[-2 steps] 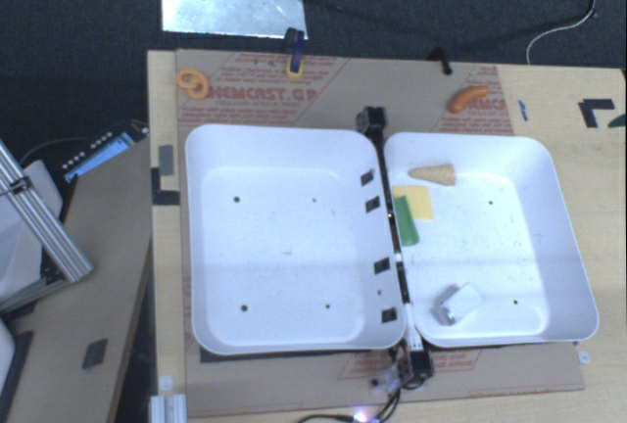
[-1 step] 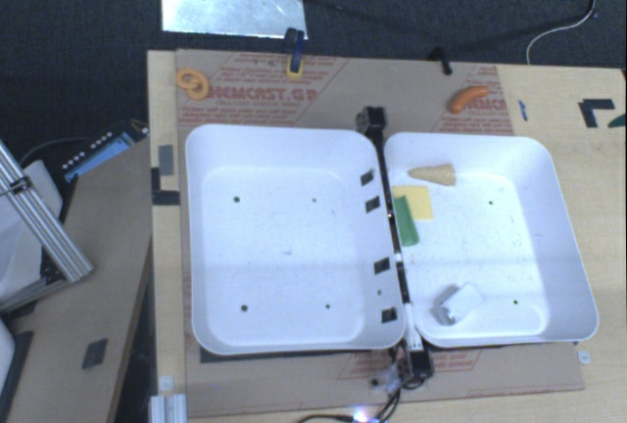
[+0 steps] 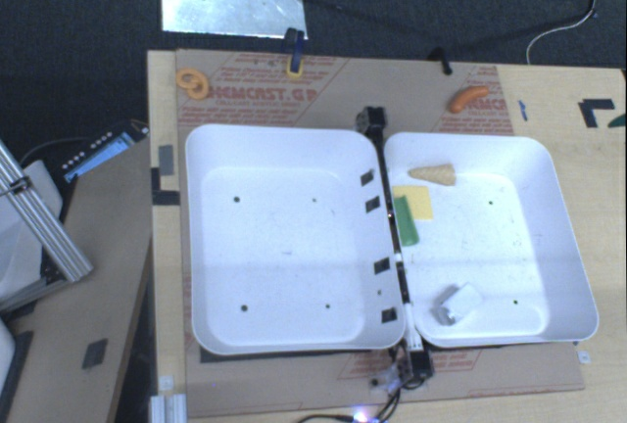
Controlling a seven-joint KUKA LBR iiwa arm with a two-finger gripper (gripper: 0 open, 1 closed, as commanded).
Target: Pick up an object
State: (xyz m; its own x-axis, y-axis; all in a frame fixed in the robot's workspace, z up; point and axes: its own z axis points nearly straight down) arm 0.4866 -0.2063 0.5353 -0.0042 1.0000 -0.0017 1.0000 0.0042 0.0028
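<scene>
A metal frame [image 3: 34, 225] is cut off by the left edge; the bench's printed lettering [image 3: 263, 94] blurs.

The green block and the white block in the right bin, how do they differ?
The green block is a long, narrow bar; the white block is shorter and chunkier. The green block lies against the bin's left wall, partly over a yellow square; the white block sits alone nearer the front edge. The green block stands out clearly; the white block nearly blends into the bin floor. Both rest in the right bin.
</scene>
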